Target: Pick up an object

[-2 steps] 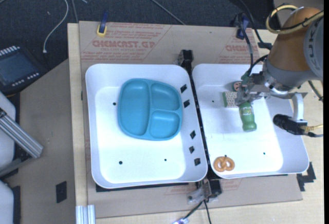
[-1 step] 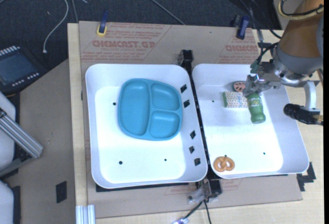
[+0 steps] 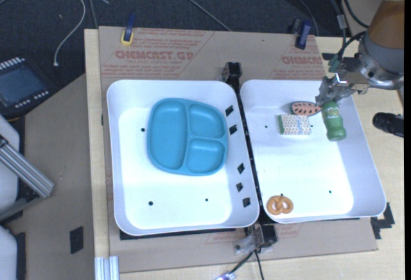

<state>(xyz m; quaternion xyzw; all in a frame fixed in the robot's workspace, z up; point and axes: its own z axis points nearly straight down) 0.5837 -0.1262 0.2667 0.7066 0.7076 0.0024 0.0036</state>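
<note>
You are looking down on a worktop (image 3: 160, 44) covered in brown board, with two shallow white bins set side by side. The left bin (image 3: 128, 195) holds a blue divided plate (image 3: 187, 136), lying flat a little above the bin's middle. The right bin (image 3: 347, 176) holds the small things: a green bottle (image 3: 334, 123) near its upper right corner, lying roughly along the bin's right wall; just to its left a pink slice with dark seeds (image 3: 304, 108), like a piece of toy watermelon; and directly below that slice, touching or nearly touching it, a small pale patterned block (image 3: 295, 125). Well apart from these, at the bin's front left corner, sits a brown pretzel (image 3: 280, 205). The arm (image 3: 385, 47) comes in from the right, and its jaws (image 3: 331, 94) hang over the upper right part of the right bin, right at the top end of the green bottle and just beside the pink slice. You cannot tell from this angle whether the jaws are apart or together, nor whether they touch the bottle; the metal parts there are too small and cluttered. Nothing is visibly lifted off the bin floor.
</note>
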